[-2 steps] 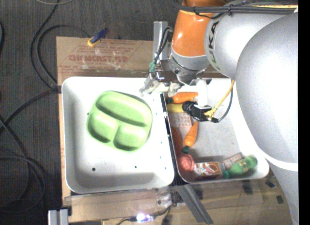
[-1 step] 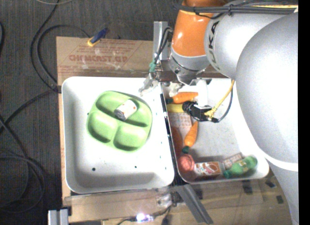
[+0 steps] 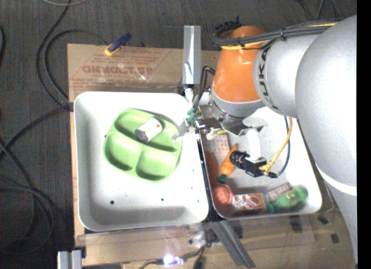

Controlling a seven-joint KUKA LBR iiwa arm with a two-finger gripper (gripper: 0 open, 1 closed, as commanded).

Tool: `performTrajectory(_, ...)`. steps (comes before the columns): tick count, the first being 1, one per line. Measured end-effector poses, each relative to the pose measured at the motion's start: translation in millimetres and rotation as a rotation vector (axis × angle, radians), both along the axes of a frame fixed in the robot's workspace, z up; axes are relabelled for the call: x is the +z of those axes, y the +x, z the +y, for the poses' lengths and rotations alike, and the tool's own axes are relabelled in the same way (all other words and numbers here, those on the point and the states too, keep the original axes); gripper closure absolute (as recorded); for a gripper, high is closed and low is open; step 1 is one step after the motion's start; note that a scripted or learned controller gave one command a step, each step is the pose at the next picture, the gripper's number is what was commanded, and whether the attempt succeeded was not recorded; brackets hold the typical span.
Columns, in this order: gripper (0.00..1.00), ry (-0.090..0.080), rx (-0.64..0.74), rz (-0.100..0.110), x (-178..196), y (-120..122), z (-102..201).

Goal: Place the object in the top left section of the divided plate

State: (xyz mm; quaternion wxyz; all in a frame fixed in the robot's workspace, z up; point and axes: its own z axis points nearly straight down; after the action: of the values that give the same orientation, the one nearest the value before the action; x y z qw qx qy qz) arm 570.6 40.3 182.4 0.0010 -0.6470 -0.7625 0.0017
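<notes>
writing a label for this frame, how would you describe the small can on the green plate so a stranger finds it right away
Start at the left white bin, which holds a green divided plate. On the plate's upper part, near the ridge between sections, lies a small cylinder on its side, white with a red mark and a grey metal end. It is the sole item on the plate; the bottles and packets sit in the right bin.

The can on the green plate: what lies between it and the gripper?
In the camera view, between the can and the gripper lies just the green plate's raised rim.
</notes>
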Motion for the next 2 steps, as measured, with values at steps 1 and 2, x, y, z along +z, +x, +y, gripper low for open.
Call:
performTrajectory(1, 1.0, 0.004, 0.003, 0.004, 7.8, -0.2, 2.7)
performTrajectory(2, 1.0, -0.002, 0.024, -0.003, 40.1, 70.4, -75.4)
